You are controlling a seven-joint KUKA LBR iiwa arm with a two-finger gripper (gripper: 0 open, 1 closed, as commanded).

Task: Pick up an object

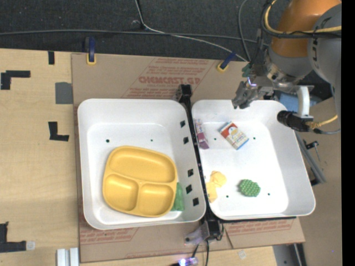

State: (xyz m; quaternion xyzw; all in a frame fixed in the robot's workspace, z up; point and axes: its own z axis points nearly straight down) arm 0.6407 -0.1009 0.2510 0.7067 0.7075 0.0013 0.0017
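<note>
Your gripper (244, 100) over the right bin's (288, 165) far rim, its state you cannot tell, small red-and-white carton (234, 135) just below it, green bumpy toy (249, 188) farther down

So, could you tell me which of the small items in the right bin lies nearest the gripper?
The red-and-white box, just below the gripper; the green lump and yellow piece lie further down the bin.

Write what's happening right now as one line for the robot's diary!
gripper: above right bin's far edge, nothing seen held | small box, green toy: in right bin | yellow tray: left bin
</note>
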